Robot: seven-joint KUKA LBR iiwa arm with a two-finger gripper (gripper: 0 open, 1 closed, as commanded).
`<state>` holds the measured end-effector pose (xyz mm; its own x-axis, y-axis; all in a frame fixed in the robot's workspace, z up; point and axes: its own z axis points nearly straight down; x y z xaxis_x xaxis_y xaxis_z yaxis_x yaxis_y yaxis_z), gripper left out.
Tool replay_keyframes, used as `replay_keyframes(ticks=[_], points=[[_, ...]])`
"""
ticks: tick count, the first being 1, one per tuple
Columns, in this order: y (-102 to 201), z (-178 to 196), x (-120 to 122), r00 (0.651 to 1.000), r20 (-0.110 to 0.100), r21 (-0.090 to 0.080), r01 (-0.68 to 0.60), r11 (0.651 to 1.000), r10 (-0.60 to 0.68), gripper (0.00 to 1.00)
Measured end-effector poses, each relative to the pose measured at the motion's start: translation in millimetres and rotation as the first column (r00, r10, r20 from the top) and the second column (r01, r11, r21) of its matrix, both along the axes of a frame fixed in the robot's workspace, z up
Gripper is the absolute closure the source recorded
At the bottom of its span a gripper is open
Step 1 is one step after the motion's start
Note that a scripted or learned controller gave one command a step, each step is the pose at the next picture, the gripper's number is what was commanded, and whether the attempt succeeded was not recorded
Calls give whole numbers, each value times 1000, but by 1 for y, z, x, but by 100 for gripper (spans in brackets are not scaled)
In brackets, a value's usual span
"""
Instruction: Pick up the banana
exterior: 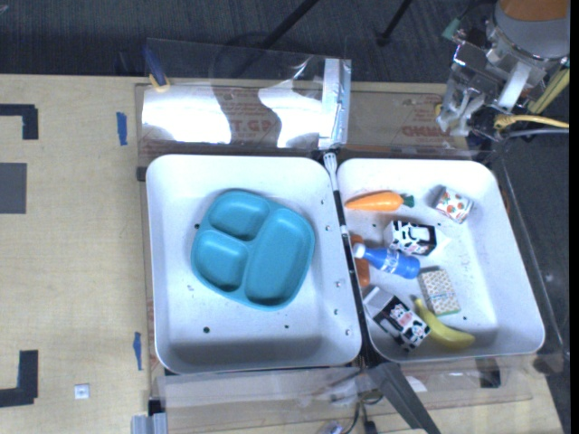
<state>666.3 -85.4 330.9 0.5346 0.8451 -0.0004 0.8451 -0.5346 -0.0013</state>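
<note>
Yellow banana [443,329] lies at the near edge of the right bin [516,269], touching a black-and-white cube [403,322], just below a patterned block [439,289]. Farther back from the banana: blue bottle [391,261], carrot [373,202]. Hand [461,107] hovers beyond the bin's far rim, well apart from the banana; its opening cannot be told. Blue tray [253,247] sits in the left bin [172,242].

We see the arm [534,7] coming in at the bench's far right corner, its orange band at the top edge and the grey wrist just below. The tool [461,107] hangs from the wrist, pointing down and slightly left, above the far edge of the right bin [516,242]. It is raised, touching nothing. Cables trail off to its right.
</note>
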Motion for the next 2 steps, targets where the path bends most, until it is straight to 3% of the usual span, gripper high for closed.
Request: replay_keyframes(ticks=[1,2], points=[[-31,104,-6,986,2,-1,168,986,-168,100],[-30,115,-6,986,4,-3,165,986,-165,100]])
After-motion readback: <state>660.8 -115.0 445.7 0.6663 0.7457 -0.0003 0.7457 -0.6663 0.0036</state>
